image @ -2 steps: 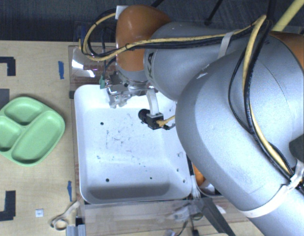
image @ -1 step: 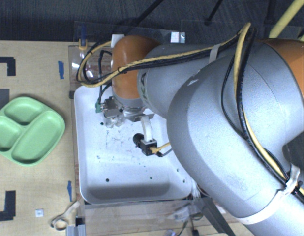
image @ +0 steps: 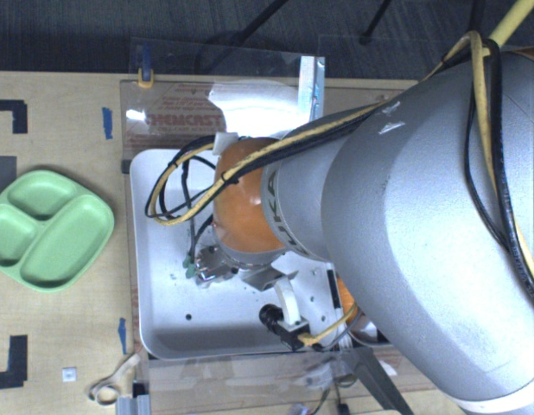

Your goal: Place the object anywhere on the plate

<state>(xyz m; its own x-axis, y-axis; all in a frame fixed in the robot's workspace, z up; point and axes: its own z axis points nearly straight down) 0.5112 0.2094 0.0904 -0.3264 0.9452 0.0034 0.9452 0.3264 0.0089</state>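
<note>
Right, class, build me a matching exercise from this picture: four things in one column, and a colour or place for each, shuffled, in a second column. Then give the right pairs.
Things:
1. plate
2. white bin
3. band above the wrist
4. blue tape strip

Descriptions:
A. orange, over the bin
B. green, with three compartments, on the wooden bench left of the bin
C. stuck on the bench, above the bin's top left corner in the view
D. shallow tray under the arm

Pairs: 1-B, 2-D, 3-A, 4-C
</note>
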